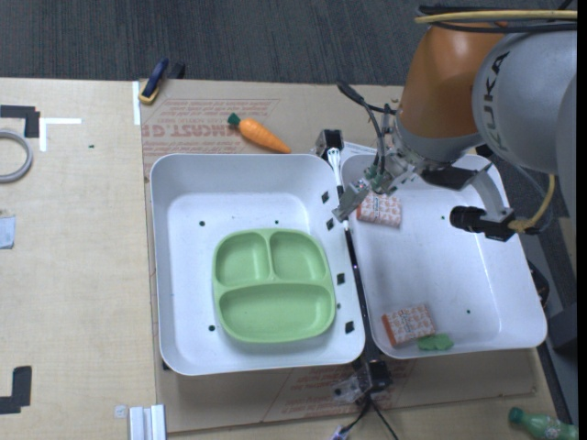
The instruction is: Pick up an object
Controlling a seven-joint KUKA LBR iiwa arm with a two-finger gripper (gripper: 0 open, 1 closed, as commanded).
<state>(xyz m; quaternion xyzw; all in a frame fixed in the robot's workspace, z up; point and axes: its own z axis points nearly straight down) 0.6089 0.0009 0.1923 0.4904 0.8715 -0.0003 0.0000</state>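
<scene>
Packet (380,210): a small pink-and-white patterned packet lying in the far left part of the right bin, close to the wall shared with the left bin.
Gripper (378,178): hangs just above the far edge of that packet, in the far left corner of the right bin. Wires and metal parts crowd it, so I cannot tell how far its fingers are spread or whether anything sits between them.
Arm (477,71): grey with a broad orange band, reaching in from the right and covering the far right part of the right bin.
Right bin (459,273): shallow and white.
Second packet (407,324): an orange-patterned packet near the bin's near wall, towards the left.
Green piece (436,342): a small green object just right of the second packet, against the near wall.
Left bin (183,246): shallow and white, touching the right bin's left side.
Plate (273,285): a light green plate with three sections, lying flat near the middle of the left bin.
Carrot (259,133): an orange toy carrot on the cardboard beyond the left bin's far wall.
Bottle (543,422): a green bottle lying on the floor at the near right.
</scene>
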